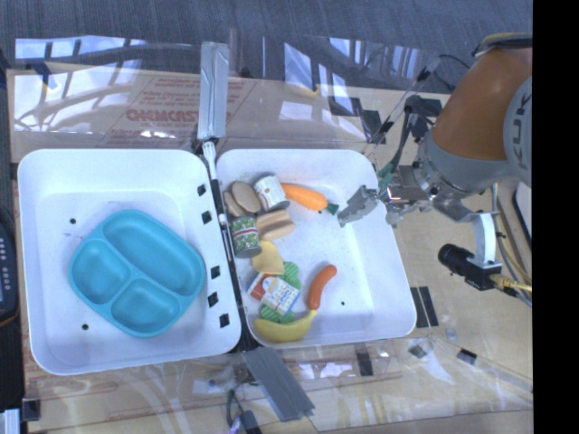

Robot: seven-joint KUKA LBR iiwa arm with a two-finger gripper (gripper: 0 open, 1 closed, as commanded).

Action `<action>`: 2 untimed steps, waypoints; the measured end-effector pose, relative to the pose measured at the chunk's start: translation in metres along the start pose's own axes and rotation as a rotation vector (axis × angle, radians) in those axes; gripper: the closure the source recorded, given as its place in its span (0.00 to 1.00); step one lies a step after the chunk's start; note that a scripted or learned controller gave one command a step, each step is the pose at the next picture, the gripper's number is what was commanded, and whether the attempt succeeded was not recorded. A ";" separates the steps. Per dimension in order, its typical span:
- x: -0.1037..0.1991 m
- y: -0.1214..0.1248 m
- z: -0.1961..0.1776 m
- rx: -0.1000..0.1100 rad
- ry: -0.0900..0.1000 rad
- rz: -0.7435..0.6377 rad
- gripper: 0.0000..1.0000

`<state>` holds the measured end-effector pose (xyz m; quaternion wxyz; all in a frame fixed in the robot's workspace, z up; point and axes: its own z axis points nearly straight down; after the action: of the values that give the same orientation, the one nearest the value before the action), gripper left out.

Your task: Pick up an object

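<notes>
Carrot point(304, 197) is my likeliest target: it lies in the right bin point(384, 278), just beside my pincer point(355, 206) on the side toward the left bin, long axis running roughly across the bin with the green stub end toward the pincer. Whether the pincer is spread or pressed together I cannot tell. Red lettering on the cardboard sheet point(163, 111) at the rear of the surface is too blurred to read reliably; labels on the small cans point(269, 191) are illegible.

Lighting: bright, even, overhead; shadows soft and faint. Glare: window-like reflections streak the clear plastic sheeting point(298, 70) behind the two shallow white bins point(36, 242). Focus: slightly soft overall, fine detail smeared.
</notes>
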<state>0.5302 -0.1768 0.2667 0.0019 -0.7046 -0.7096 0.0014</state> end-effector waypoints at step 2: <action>0.014 -0.021 0.146 0.001 0.002 -0.020 0.00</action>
<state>0.5084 -0.1625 0.1205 0.0028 -0.6974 -0.7166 0.0011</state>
